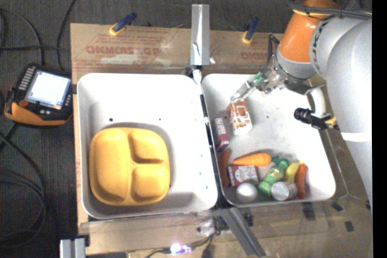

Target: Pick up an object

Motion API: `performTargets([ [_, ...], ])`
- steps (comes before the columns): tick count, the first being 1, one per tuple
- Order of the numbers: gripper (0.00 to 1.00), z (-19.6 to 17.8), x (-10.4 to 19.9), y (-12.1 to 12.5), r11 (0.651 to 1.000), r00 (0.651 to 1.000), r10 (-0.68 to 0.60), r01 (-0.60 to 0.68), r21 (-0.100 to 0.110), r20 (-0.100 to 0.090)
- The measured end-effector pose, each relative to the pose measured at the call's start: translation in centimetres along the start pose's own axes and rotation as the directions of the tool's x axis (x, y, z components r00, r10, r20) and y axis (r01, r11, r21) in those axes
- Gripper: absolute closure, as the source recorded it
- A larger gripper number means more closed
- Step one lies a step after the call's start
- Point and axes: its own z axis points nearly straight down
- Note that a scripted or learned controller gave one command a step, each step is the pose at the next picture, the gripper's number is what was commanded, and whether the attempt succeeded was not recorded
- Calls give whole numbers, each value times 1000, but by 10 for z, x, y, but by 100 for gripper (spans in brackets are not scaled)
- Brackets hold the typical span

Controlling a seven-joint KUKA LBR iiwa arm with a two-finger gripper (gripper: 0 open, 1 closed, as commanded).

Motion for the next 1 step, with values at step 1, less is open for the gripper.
performTargets([
  [1,0,0,28,11,1000,1000,-22,22,-1,6],
])
